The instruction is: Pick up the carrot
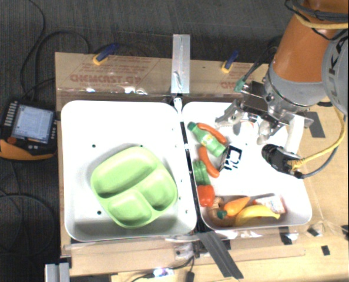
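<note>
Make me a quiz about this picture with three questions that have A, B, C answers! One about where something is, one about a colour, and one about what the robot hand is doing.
1. Where is the divided plate?
A. In the left bin
B. In the right bin
C. On the floor

2. What colour is that plate?
A. Red
B. Light green
C. Blue

3. What is the gripper doing?
A. Holding the plate
B. Holding the banana
C. Hanging above the right bin, holding nothing

Answers:
1. A, it lies in the left bin.
2. B, it is pale green all over.
3. C, its fingers hang spread over the right bin, nothing between them; the banana lies at the near wall.
</note>
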`<state>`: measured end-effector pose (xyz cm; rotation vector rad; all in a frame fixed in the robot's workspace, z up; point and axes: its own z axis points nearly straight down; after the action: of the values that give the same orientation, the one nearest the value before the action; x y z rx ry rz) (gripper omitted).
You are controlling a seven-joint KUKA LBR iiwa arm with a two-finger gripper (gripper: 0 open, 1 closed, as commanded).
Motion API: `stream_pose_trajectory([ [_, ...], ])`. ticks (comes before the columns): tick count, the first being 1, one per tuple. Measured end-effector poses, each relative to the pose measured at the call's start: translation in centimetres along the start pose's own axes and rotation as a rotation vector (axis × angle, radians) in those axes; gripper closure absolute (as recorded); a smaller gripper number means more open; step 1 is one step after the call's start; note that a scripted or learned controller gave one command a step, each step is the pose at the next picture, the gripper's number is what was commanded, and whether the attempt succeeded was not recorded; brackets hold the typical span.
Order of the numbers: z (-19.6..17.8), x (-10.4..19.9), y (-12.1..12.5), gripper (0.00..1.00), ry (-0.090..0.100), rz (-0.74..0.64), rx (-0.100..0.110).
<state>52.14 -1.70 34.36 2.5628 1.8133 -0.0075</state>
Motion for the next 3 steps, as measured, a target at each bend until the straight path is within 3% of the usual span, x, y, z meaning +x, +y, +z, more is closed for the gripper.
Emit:
stream_pose_trajectory([
  [1,16.2,-5.0,-2.4,0.00,0.002,-0.002,0.005],
  [2,13.0,-9.5,-0.7,0.00,0.002,-0.042,0.003],
  [3,19.5,-14.4,0.9,0.00,0.001,0.196,0.005],
])
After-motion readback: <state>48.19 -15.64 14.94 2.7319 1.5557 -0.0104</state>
